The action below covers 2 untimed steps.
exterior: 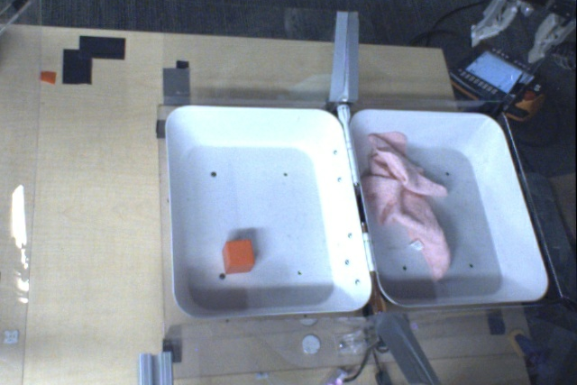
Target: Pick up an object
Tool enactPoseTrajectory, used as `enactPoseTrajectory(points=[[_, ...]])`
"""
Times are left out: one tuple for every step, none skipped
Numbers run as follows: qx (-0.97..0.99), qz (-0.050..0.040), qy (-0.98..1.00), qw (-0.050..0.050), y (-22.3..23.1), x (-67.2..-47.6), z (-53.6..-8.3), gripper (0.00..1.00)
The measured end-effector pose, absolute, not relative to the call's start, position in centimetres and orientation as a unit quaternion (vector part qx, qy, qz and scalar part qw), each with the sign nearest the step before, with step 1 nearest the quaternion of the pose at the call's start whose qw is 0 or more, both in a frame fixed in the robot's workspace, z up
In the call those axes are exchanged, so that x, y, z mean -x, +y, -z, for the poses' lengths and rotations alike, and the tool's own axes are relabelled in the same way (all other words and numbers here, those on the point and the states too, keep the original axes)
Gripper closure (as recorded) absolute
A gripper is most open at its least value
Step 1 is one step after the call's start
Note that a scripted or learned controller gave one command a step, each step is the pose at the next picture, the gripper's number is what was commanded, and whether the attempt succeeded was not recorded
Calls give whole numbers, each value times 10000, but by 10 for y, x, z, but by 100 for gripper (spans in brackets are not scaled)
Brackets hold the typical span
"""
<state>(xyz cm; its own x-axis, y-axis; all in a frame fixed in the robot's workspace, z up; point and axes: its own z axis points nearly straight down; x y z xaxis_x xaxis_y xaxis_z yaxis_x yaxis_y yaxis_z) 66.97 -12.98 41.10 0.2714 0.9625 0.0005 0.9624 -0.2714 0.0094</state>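
Holding an orange block (239,256), left bin (194,194); pink cloth (407,198), right bin (505,194).

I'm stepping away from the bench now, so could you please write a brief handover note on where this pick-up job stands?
Gripper: at the top right corner of the camera view, away from both bins, nothing visibly in it.
Things: orange block near the front of the left bin; pink cloth, crumpled, along the left side of the right bin.
Done: nothing lifted yet.
Left: choose one, probably the block, descend, grasp, lift.
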Motion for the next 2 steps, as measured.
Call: enactPoseTrajectory(points=[[-7537,-9,6573,14,-161,-643,-281,0],[-7516,-31,6596,46,-159,-644,-294,100]])
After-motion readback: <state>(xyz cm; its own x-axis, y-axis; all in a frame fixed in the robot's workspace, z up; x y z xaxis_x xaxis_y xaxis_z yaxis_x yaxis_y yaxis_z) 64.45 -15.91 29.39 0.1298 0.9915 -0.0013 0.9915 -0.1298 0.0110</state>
